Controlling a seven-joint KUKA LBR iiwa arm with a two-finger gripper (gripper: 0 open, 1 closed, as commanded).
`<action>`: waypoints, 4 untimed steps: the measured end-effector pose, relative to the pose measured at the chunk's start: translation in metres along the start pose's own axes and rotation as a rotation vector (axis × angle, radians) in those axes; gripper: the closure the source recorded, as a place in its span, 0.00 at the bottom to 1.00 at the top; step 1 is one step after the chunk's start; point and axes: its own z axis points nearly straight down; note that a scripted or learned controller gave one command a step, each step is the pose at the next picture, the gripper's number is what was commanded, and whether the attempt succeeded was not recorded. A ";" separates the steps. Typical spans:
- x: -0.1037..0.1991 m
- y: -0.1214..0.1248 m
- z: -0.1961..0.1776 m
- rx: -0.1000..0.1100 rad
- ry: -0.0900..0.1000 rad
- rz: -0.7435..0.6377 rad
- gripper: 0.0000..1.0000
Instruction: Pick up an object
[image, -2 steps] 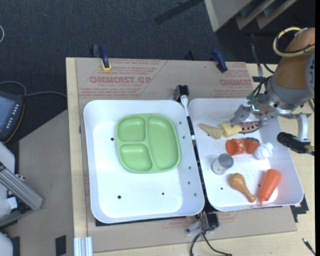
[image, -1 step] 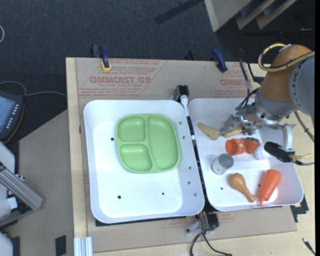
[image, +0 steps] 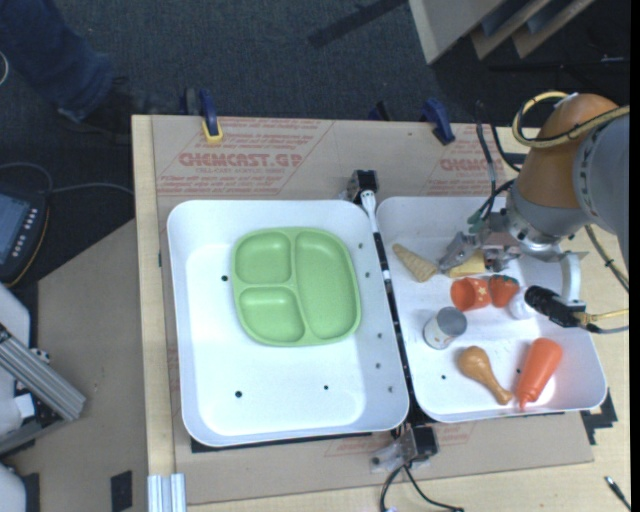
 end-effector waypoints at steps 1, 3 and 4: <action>0.000 0.001 -0.011 -0.003 0.000 0.000 1.00; -0.004 0.012 -0.109 -0.012 -0.003 0.000 1.00; -0.004 0.013 -0.143 -0.010 -0.003 0.000 1.00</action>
